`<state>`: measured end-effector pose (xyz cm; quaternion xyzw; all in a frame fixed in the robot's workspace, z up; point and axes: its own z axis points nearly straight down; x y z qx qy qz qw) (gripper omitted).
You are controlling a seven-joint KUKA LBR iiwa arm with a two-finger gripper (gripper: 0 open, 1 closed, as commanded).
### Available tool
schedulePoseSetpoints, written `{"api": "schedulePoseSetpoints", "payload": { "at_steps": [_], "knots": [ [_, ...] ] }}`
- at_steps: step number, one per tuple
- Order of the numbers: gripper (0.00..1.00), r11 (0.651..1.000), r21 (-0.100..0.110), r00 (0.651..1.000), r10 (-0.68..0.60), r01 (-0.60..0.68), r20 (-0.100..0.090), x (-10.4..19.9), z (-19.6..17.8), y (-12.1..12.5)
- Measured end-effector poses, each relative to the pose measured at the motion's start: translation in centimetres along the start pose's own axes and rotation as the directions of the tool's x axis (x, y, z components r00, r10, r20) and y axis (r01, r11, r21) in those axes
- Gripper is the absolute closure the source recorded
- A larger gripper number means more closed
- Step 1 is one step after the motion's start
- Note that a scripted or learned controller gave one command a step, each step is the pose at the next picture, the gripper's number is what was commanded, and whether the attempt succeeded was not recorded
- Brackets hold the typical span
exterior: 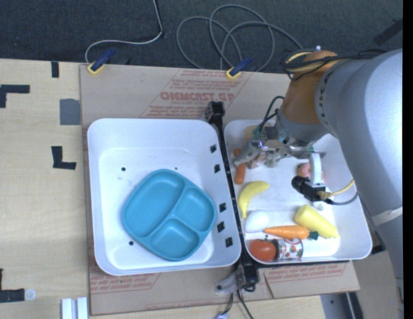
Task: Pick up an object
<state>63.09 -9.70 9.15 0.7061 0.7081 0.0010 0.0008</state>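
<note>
Right bin [358,243]: banana [251,193], white egg [257,220], carrot [286,231], tomato [263,249], corn [316,220]. Left bin [100,153]: blue divided plate [169,214]. Gripper [265,147] low at right bin's far end, grip state indeterminable.

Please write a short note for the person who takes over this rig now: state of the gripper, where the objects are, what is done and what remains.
Gripper: low at the back of the right bin, over small items I cannot identify; nothing visibly held.
Right bin: banana, white egg-like piece, carrot, tomato, yellow corn-like piece, small orange piece.
Left bin: blue divided plate.
Done: the arm has reached in.
Left: grasp one object and lift it.
</note>
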Motion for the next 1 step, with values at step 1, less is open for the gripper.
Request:
{"api": "schedulePoseSetpoints", "payload": {
  "at_steps": [1],
  "knots": [
    [1.0, 1.0, 0.006, 1.0, 0.0, 0.0, -0.001, 0.06, -0.73, -0.16]
  ]
}}
